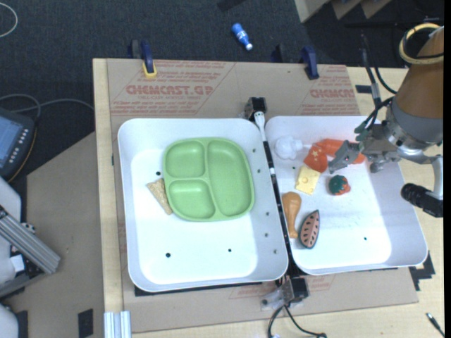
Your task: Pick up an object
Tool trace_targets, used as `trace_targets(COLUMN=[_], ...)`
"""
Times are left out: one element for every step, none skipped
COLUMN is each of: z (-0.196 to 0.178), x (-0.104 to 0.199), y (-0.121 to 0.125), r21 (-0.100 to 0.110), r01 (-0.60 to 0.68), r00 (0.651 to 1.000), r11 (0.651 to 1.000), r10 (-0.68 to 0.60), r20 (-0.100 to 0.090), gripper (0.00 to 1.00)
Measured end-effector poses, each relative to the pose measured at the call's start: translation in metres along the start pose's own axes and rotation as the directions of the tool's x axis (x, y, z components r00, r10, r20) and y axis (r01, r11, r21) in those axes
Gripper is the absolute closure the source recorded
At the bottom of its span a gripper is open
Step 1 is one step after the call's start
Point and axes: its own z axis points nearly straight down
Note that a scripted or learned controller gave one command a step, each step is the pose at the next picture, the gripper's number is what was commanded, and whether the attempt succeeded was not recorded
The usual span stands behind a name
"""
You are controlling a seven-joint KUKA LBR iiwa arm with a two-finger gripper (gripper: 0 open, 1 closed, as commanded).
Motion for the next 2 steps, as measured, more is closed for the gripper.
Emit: trace_targets(z=[-0.007, 0.056], x=[0.000, 0.001], y=[0.003, 0.006], r21=[-0.014, -0.009], r01=[0.003, 0.002], r00=[1.000, 1.000], r11=[1.000, 1.000], r10=[-0.003, -0.002], r20=[0.002, 0.001], gripper=[0.00, 0.00])
